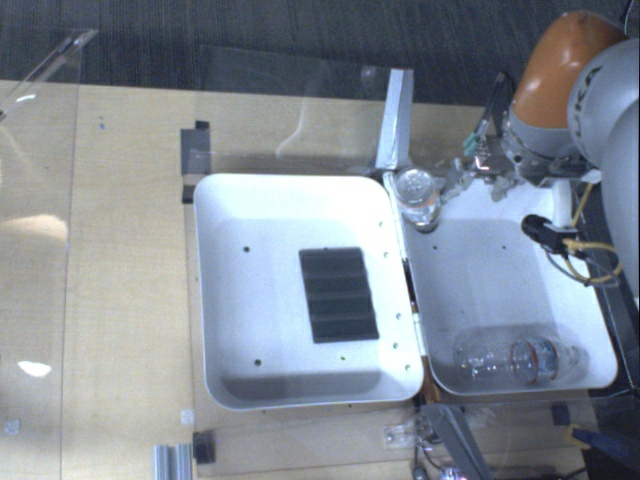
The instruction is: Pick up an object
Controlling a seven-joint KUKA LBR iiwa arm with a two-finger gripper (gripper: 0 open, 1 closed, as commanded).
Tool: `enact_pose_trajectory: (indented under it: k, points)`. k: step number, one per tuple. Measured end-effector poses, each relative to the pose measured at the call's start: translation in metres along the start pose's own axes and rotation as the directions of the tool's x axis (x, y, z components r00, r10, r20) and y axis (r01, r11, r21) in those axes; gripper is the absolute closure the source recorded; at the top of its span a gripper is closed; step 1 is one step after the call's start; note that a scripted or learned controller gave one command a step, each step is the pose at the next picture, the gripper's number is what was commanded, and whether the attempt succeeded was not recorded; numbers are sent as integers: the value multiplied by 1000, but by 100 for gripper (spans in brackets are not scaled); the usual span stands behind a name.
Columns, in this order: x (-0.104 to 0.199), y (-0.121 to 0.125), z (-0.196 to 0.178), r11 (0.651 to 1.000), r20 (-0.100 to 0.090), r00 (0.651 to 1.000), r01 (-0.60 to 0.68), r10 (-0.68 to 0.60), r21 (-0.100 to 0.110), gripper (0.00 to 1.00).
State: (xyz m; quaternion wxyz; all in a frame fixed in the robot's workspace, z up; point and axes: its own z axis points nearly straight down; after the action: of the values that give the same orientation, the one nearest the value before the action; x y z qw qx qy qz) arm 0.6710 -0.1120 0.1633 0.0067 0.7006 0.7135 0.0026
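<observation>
Gripper (478, 160) above the right bin's (500, 243) far edge; grip state unclear; bottle (515, 358) unlifted at near edge.

left bin (215, 298): ribbed block (339, 294) in middle | right bin (480, 258): bottle (515, 358) near front, cup (416, 197) back-left corner
</observation>
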Motion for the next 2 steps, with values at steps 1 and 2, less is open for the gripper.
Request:
enact_pose_trajectory:
  k: [1,2]
  points:
    - [16,0,50,976,-5,976,217,-217,1,0]
    - [16,-75,73,969,-6,969,246,-246,0,0]
